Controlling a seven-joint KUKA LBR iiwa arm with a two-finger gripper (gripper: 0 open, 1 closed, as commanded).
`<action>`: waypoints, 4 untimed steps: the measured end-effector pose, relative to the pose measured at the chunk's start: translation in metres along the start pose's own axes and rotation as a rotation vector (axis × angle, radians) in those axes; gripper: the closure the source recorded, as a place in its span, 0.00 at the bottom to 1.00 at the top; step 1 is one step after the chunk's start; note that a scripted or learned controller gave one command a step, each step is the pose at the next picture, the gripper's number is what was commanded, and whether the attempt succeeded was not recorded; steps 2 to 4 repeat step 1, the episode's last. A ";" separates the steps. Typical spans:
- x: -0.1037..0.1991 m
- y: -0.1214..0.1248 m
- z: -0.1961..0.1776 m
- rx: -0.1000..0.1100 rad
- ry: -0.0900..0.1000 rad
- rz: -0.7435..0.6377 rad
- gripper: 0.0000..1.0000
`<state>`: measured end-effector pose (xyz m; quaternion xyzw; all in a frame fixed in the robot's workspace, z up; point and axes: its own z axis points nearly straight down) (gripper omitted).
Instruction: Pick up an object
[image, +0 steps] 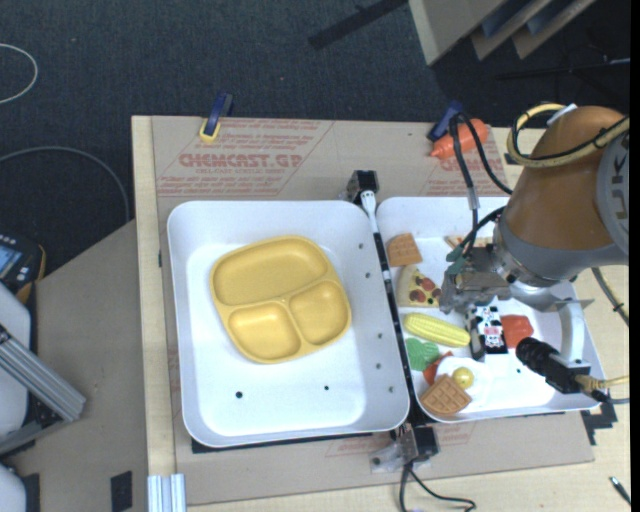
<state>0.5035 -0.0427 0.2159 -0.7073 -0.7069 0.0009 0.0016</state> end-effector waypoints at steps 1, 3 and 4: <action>-0.003 -0.001 -0.020 -0.008 -0.002 0.000 1.00; -0.003 -0.001 -0.020 -0.008 -0.002 0.000 1.00; -0.003 -0.001 -0.020 -0.008 -0.002 0.000 1.00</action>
